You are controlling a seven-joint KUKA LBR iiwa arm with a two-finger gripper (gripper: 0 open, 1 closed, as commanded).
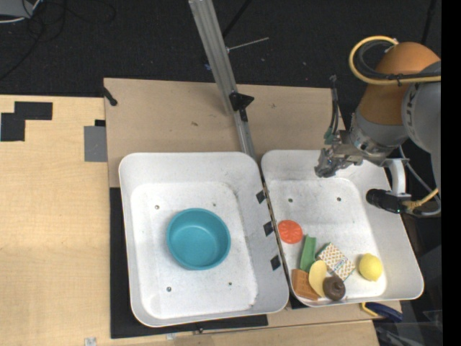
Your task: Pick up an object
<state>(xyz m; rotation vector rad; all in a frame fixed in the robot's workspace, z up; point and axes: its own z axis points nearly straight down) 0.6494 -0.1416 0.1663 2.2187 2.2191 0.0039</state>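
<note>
Though you may look for labels, nothing on the bench carries writing you can read; only the checkered block (pixel 337 259) shows a pattern, too small to make out. At the right bin's (pixel 382 229) near edge the objects crowd together: a green stick (pixel 308 251) leans beside an orange-red disc (pixel 290 231), and a yellow wedge (pixel 318 273), a brown piece (pixel 303 286) and a dark chocolate doughnut (pixel 333 288) overlap, so you cannot see their full outlines. A yellow lemon-like ball (pixel 370 267) sits apart toward the near right corner. In the left bin (pixel 144 171) a teal bowl (pixel 199 238) rests open side up. Your arm (pixel 396 92) reaches in from the right, its wrist bent down over the right bin's far edge, well apart from the pile. Its gripper (pixel 325 167) is small and dark against the bin; whether its tips are spread or closed cannot be told.
</note>
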